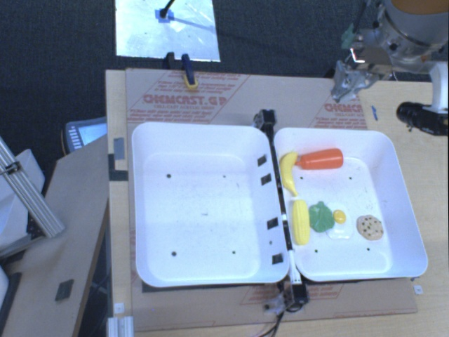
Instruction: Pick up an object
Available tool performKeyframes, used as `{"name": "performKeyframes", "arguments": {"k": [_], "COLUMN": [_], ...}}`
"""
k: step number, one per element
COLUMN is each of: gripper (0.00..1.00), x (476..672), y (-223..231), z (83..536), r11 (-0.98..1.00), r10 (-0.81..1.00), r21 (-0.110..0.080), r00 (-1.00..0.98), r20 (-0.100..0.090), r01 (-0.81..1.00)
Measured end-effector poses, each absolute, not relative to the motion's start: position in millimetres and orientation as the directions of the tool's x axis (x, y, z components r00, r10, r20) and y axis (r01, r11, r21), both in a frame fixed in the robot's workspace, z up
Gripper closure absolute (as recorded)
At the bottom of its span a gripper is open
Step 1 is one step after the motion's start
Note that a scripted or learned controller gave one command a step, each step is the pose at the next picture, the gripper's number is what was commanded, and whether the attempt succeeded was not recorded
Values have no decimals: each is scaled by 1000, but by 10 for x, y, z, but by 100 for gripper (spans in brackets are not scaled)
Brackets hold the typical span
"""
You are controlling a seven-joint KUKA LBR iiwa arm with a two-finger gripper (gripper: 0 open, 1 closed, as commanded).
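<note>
White bins (203,135). Orange carrot (320,159), yellow banana (288,172) at its nine o'clock, yellow corn (300,221), green leaf (321,217), white egg with yellow yolk (339,217), tan cookie with dark specks (370,227). Tan tabletop (295,93), red lettering.

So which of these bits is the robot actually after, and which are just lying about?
For the job:
hand
carrot
banana
corn cob
green leaf
fried egg
cookie

Just lying about:
yellow clamp
shiny sheet
cardboard
</note>
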State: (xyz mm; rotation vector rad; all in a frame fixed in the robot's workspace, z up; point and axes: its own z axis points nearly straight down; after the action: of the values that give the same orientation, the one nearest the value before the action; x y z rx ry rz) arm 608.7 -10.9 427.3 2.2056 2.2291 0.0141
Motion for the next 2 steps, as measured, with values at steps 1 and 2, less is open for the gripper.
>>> {"name": "performKeyframes", "arguments": {"k": [1,2], "gripper": [100,100], "x": [5937,5726], "y": [622,1332], "z": [4835,5384], "r11": [11,10], "r10": [1000,1000], "r21": [8,7], "r00": [-11,-10], "r20": [3,3], "r01": [1000,1000]}}
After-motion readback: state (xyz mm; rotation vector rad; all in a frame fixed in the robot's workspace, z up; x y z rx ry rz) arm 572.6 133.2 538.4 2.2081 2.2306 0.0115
